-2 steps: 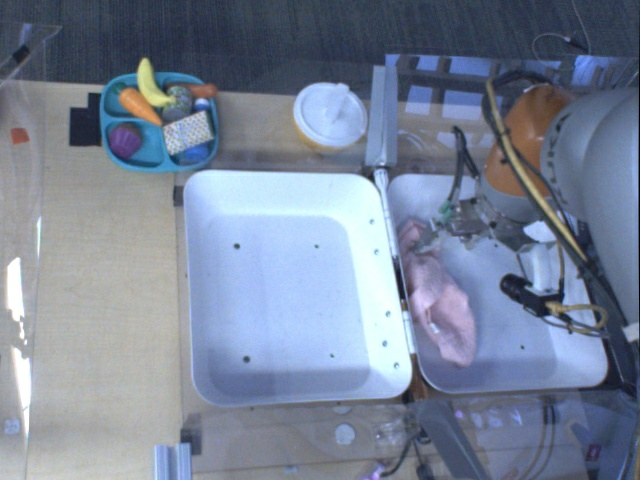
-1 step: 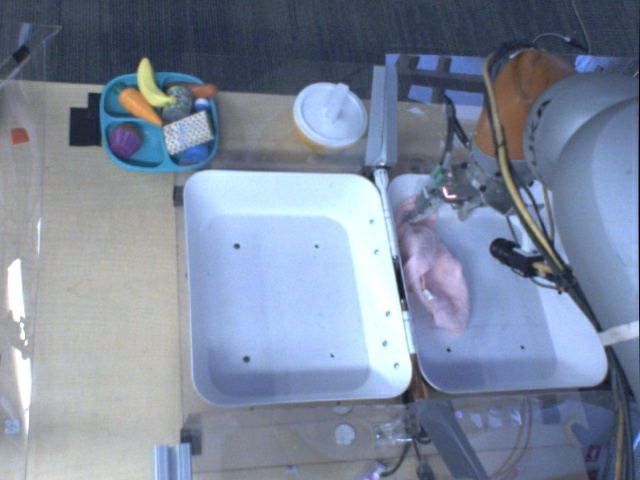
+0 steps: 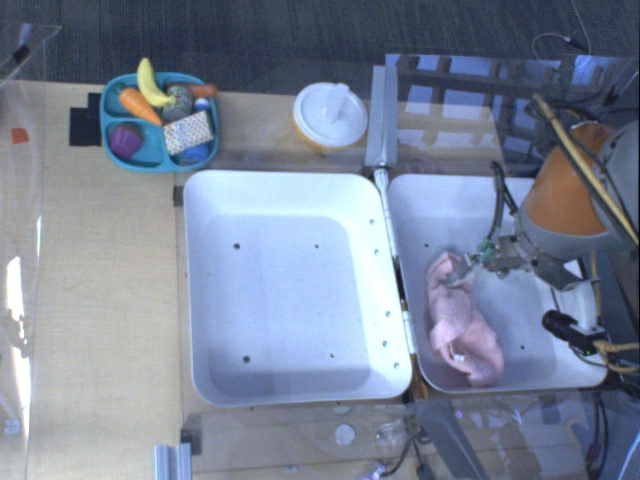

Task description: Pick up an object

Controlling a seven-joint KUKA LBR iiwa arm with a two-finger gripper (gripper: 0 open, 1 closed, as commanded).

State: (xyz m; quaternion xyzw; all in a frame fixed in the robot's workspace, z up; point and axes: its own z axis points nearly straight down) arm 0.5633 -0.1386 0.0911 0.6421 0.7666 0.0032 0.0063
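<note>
At the upper left of the frame a blue sectioned plastic tray of toy food [image 3: 115, 158] sits on the wooden bench, and to its right, near the top centre, stands a round white lidded container [image 3: 330, 114]; neither bears on the coming move. Below them the left white bin [image 3: 215, 368] fills the frame's middle. The right white bin [image 3: 440, 203] holds the task's thing: a pink crumpled cloth [image 3: 458, 323], lying against that bin's left side, its long axis running from upper left, near the bin's middle height, down toward the lower right, close to the bin's near wall. The gripper [image 3: 478, 263], at the tip of the grey arm coming in from the right edge, sits just at the cloth's upper end, touching or almost touching its top fold, so the bulk of the cloth lies below and slightly left of the tip in the frame. How far the gripper is spread, and whether any fabric is caught in it, cannot be told at this scale. In my judgement the pick turns on closing at that upper end.
</note>
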